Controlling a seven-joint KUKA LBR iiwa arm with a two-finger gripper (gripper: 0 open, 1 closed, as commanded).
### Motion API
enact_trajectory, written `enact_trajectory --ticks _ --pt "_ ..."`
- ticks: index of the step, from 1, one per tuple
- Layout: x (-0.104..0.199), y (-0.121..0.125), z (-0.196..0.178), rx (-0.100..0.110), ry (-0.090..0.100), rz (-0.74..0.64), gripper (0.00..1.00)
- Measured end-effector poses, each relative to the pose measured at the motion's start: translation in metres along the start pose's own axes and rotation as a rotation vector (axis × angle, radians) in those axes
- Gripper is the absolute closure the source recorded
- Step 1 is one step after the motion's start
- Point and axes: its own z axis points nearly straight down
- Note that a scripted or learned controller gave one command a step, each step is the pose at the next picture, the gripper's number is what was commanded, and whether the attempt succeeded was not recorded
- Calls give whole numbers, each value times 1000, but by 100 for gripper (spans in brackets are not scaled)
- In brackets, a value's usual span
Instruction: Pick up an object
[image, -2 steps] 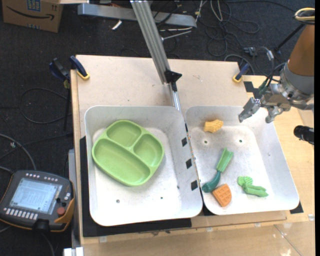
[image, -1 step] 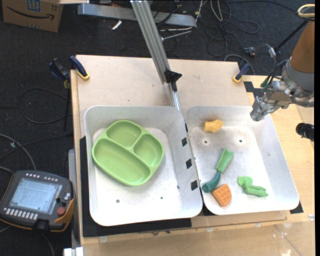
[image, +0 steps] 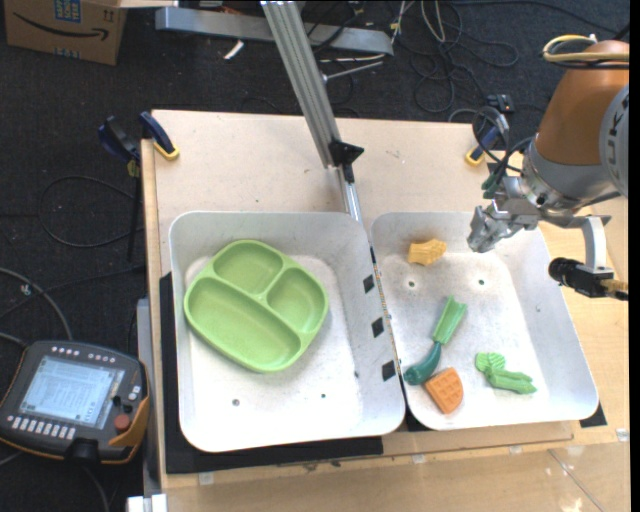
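Observation:
In the right bin (image: 560, 330) lie several small items: a yellow piece (image: 427, 251) near the back left, a long green and teal piece (image: 440, 338) in the middle, an orange piece (image: 445, 390) at the front and a bright green piece (image: 503, 372) at the front right. My gripper (image: 484, 236) hangs over the back of the right bin, to the right of the yellow piece and apart from it. Nothing shows between its fingers.
The left bin (image: 200, 410) holds a light green divided plate (image: 257, 303). A slanted metal pole (image: 312, 90) crosses above the bins' rear divide. Clamps sit at the bench's back corners, and a teach pendant (image: 70, 398) lies on the floor at the left.

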Motion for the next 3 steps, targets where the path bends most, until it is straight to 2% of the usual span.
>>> enact_trajectory --ticks 1,2,3 --pt "27 14 -8 -7 -1 -1 100" --pt "62 20 11 -4 0 -1 100" --pt "94 22 3 -6 -1 -1 100"
